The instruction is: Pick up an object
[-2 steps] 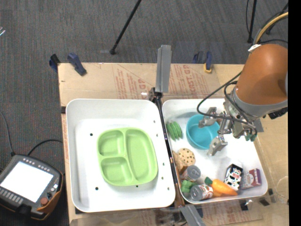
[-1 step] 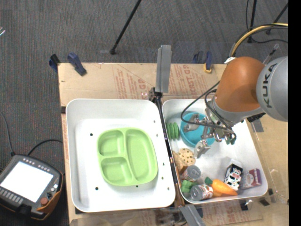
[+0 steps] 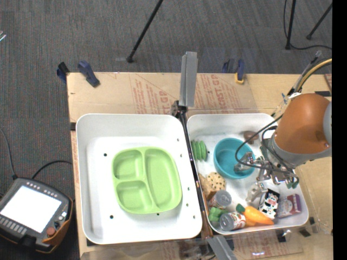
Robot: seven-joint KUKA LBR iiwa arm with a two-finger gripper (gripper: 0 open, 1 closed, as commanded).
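My gripper point(image 3: 260, 187) hangs low in the right bin point(image 3: 227, 122), below the arm's orange band point(image 3: 301, 126). It sits between the blue bowl point(image 3: 227, 155) and a black-and-white cow-patterned carton point(image 3: 269, 202), close above the carton. The wrist and its cables hide the gripper's tip. Around it lie an orange carrot point(image 3: 257, 215), two small cans point(image 3: 221, 199) point(image 3: 234, 220), a chocolate-chip cookie point(image 3: 215, 182), a green ridged piece point(image 3: 200, 149) and a pink packet point(image 3: 291, 205).
The left bin point(image 3: 92, 140) holds a light green divided plate point(image 3: 146, 180). A grey upright post point(image 3: 188, 80) stands at the back between the bins. A tablet point(image 3: 32, 210) lies on the floor at lower left.
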